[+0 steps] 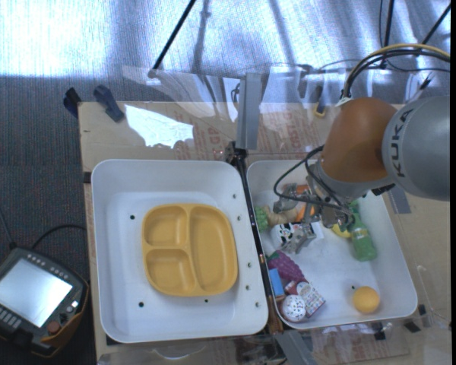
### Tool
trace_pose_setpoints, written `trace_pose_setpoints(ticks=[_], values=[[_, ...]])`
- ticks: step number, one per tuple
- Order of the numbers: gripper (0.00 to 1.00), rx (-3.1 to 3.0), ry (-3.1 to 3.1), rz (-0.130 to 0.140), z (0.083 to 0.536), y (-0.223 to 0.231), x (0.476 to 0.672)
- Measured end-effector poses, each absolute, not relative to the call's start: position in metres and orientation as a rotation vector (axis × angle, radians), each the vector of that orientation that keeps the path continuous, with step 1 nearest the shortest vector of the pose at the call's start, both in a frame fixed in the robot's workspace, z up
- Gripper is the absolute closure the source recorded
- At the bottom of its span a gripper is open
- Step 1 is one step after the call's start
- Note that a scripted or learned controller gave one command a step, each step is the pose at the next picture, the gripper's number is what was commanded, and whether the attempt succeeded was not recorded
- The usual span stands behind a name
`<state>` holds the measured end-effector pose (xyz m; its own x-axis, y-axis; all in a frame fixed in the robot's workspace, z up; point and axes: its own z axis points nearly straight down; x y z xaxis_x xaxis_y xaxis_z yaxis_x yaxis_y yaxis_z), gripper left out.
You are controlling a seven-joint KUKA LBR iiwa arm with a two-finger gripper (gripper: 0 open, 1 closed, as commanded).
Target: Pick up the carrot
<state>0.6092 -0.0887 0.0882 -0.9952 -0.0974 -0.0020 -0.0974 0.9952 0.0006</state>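
Now look left: your yellow divided plate (188, 248) sits mid-floor in the left bin (110, 185). Over in the right bin (391, 261), the gripper (313, 213) is down among the toys near the far-left corner, with the carrot (307, 211) showing as an orange sliver right at it. An orange ball (365, 299) rests by the near-right corner.

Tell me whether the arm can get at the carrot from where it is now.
Probably yes. The gripper hangs in the right bin, right over an orange bit that looks like the carrot. Nothing lies on top of it, but the cow toy and a green bottle crowd close, so a clean grasp is uncertain.
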Motion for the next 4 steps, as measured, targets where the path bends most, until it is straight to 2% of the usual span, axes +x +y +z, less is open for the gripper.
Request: trace_pose_setpoints(ticks=[1,2,3,4], values=[[0.0,-0.075,3.138,0.003,0.088,-0.085,0.622],[0.0,-0.123,3.139,0.0,0.088,-0.083,0.572],[0.0,0.286,3.127,0.002,0.088,-0.096,0.645],[0.0,-0.051,3.14,0.002,0.088,-0.091,0.589]])
